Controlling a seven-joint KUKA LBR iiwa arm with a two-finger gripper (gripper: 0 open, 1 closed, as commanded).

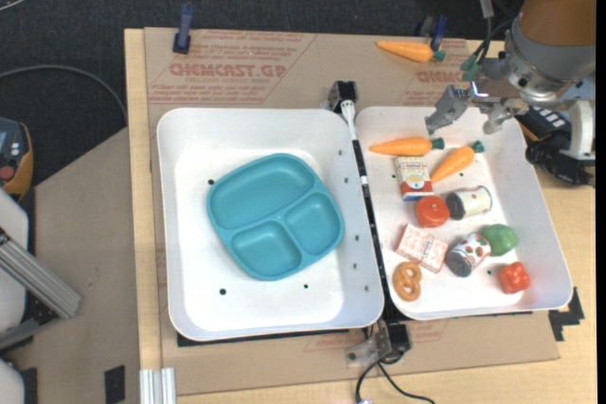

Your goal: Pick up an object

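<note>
My gripper [469, 115] hangs open above the far edge of the right bin [544, 232], with nothing between its fingers. Just below it lie two toy carrots: one [401, 147] flat to the left, the other [454, 162] slanted. Further down the bin hold a small carton [413, 177], a red tomato [431, 212], a white can [471, 202], a pink wafer [421, 247], a second can [467, 255], a green piece [499, 237], a red piece [514, 277] and a pretzel [407, 280].
The left bin [185, 156] holds a teal divided plate [275, 216]. A third carrot [405, 50] lies on the cardboard behind the right bin, near a blue clamp [436, 34]. Another blue clamp [183, 27] sits at the back left. Cables trail at the right.
</note>
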